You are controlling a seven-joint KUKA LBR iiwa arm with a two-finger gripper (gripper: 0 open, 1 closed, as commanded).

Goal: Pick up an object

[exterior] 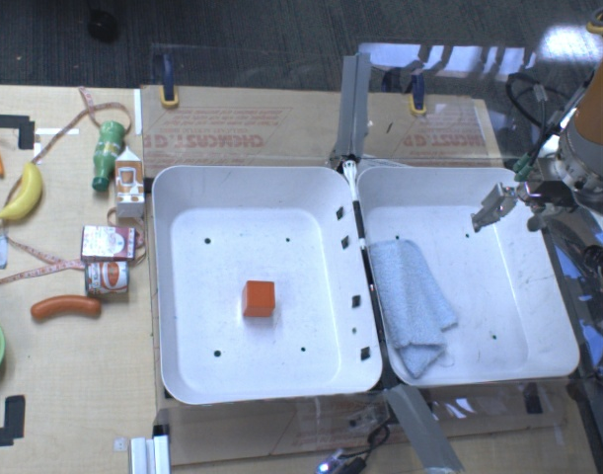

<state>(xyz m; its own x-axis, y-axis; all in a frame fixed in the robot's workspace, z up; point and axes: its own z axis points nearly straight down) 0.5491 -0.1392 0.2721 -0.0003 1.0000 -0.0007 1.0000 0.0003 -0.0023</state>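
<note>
1. Nearest the camera, the front rims of the two white bins meet at a centre divider. The left bin [183, 363] and the right bin [548, 358] sit side by side, clamped at the back to a cardboard sheet [247, 126], presumably so that neither shifts when the arm works.

2. In the left bin, an orange block [260, 298] rests flat on the floor, a little forward of centre and well apart from every wall. Judged as a target, it is the simpler pick: rigid, square-sided, with open room on all sides for the fingers.

3. In the right bin, a grey cloth [412, 304] lies crumpled along the left wall, just beside the divider, its lower end bunched near the front corner. Being soft and close to the wall, it would likely be harder to grasp cleanly.

4. Further back, the gripper [490, 210] hangs above the upper right part of the right bin, reaching in from the right. It is apart from both cloth and block, and nothing is seen between its fingers. Whether it is spread or pressed together cannot be told at this size.

5. Assessment: no pick is made yet; the arm appears to be in approach or standby.

6. Off the bins at far left, on the bench [64, 383], stand toy groceries: a banana [21, 194], a green bottle [108, 151], a can [108, 277] and a sausage [66, 307], outside the work area.
</note>
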